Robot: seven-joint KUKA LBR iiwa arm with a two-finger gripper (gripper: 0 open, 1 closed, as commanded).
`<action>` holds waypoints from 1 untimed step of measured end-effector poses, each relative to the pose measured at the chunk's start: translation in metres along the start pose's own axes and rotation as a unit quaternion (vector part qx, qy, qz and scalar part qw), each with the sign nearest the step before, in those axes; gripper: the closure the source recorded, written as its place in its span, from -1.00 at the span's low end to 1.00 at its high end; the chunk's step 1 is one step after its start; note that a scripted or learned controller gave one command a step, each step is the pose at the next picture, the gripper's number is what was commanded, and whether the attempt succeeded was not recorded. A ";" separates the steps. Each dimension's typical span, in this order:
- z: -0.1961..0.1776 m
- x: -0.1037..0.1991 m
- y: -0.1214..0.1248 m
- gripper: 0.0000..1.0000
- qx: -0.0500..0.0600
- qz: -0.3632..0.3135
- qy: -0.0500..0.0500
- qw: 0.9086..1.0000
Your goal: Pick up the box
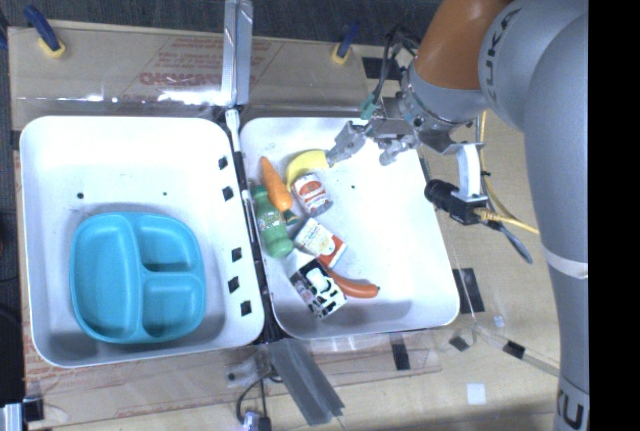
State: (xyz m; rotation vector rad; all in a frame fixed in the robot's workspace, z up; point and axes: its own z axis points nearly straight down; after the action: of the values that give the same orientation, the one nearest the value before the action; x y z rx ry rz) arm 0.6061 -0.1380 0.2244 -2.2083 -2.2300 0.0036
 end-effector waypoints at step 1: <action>0.112 0.008 -0.035 -1.00 0.001 0.047 0.000 0.999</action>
State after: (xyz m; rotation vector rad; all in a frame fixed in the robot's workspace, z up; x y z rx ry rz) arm 0.5702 -0.1303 0.1123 -2.3109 -2.1222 0.0052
